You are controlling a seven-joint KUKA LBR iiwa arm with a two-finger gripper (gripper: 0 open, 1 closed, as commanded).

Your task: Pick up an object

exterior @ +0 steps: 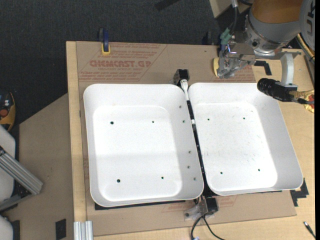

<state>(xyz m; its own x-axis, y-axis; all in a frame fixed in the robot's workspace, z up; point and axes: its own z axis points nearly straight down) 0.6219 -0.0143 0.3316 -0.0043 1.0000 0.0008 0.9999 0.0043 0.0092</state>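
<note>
Camera view from above: the grey arm's end effector [229, 68] hangs over the table [135, 59] just beyond the far rim of the right white bin [280, 134], beside the left white bin [100, 149]. Whether its grip is wide or narrow cannot be told, and no object to pick up can be made out.
</note>
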